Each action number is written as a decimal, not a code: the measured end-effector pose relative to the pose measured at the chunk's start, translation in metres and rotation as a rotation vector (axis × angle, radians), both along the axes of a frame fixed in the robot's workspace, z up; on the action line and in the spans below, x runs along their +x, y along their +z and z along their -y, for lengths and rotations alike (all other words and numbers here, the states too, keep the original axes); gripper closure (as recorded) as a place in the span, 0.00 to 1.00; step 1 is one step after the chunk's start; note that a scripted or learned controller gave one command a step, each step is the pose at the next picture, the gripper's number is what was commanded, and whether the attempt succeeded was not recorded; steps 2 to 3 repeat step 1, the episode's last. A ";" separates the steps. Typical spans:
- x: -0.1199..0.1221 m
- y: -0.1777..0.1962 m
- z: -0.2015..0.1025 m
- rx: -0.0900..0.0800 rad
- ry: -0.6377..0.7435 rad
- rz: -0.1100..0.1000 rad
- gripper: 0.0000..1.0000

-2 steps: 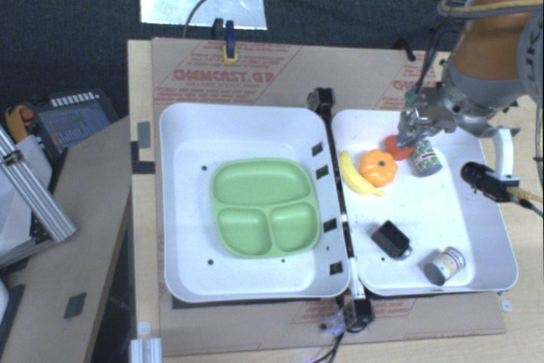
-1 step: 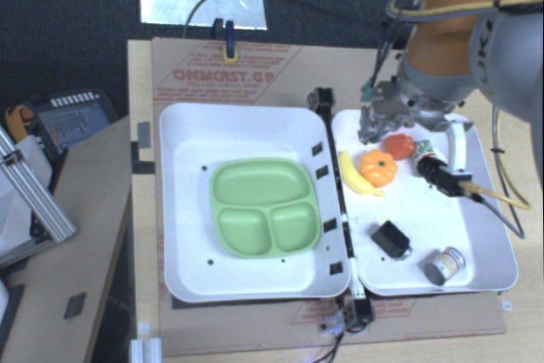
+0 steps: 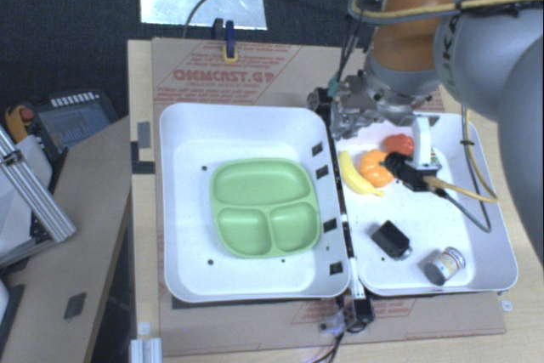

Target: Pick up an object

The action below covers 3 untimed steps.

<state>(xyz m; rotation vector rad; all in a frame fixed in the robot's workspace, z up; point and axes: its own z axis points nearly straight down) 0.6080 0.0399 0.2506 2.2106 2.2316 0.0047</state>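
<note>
2 shallow white bins, the left bin (image 3: 183,140) and the right bin (image 3: 486,244), sit side by side on a cardboard sheet (image 3: 280,55). Its red print reads "CHEMCAST", and the characters after that are too blurred for me to read.

I take the yellow banana (image 3: 355,175) in the right bin as my landmark. The gripper (image 3: 348,121) hangs just above it at the bin's far left corner. From this slant its tip is lost in the dark metal of the wrist, so I cannot tell whether it is wide or narrow, and I see nothing held.

A rounded orange fruit (image 3: 375,167) touches the banana's right side. Beyond that lies a red-orange piece (image 3: 398,144), partly hidden by robot hardware. Below the banana, well apart, lies a matte black block (image 3: 391,239). Farther right of the block lies a shiny metal can (image 3: 444,264) on its side.

Left of the banana, across the bin walls, a smooth green 3-compartment plate (image 3: 263,207) sits in the left bin.
</note>
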 end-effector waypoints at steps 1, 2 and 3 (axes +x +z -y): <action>0.010 -0.023 -0.051 -0.001 -0.001 -0.001 1.00; 0.010 -0.023 -0.051 -0.001 -0.001 -0.001 1.00; 0.010 -0.023 -0.051 -0.001 -0.001 -0.001 1.00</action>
